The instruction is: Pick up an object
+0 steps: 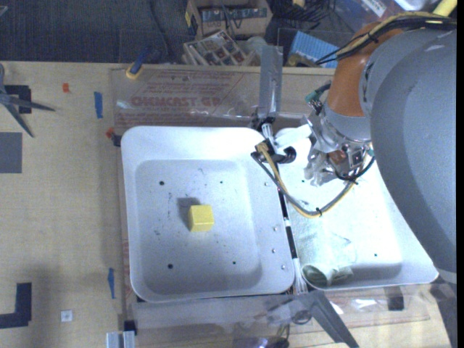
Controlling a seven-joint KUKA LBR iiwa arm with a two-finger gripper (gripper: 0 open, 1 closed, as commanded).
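A: Where does the pick stand?

B: At the approach, by the look of it. The gripper hangs over the far end of the right bin, near the wall it shares with the left bin, and nothing can be seen between its parts. Whether the claw is wide or narrow cannot be told — cables and wrist hardware clutter that spot.

A: And the candidates?

B: A yellow block lies near the middle of the left bin, well apart from the arm. In the right bin a pale rolled object (a cylinder on its side, apparently) rests in the near corner against the dividing wall.

A: So the next move?

B: The arm would have to choose — cross the divider toward the block, or travel along the right bin to the roll — then centre above the target and descend. The block sits in open floor, likely the easier grasp; the roll, pressed into a corner, leaves little room on the wall side.
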